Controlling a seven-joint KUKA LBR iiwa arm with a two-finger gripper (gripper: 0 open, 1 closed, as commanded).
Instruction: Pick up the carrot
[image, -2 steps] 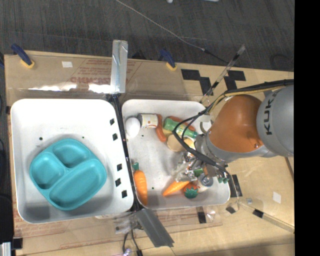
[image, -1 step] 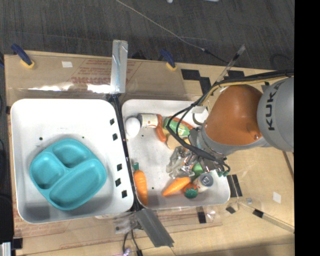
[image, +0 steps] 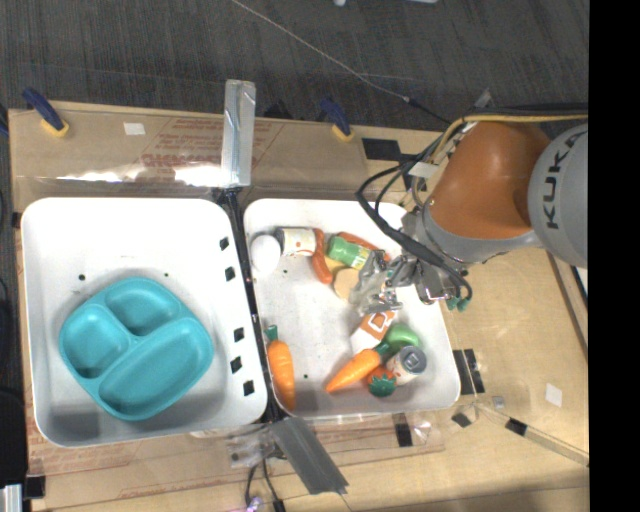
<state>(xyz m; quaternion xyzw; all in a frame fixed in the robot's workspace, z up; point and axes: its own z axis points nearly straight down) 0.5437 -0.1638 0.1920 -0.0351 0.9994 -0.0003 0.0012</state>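
While the gripper (image: 378, 283) hovers, the carrot (image: 353, 370) lies nearby (right bin (image: 300, 400)).

A dark grey carpeted floor (image: 150, 45) runs across the top, crossed by a thin pale cable (image: 330, 60). Below it sits a light wooden bench (image: 540, 330) covered partly with brown cardboard (image: 130, 140) (held by blue clamps (image: 45, 110) along its far edge). A strip of silver tape (image: 238, 135) runs down the cardboard. Black tape marks (image: 468, 372) dot the bench surface. Lighting is even and soft.
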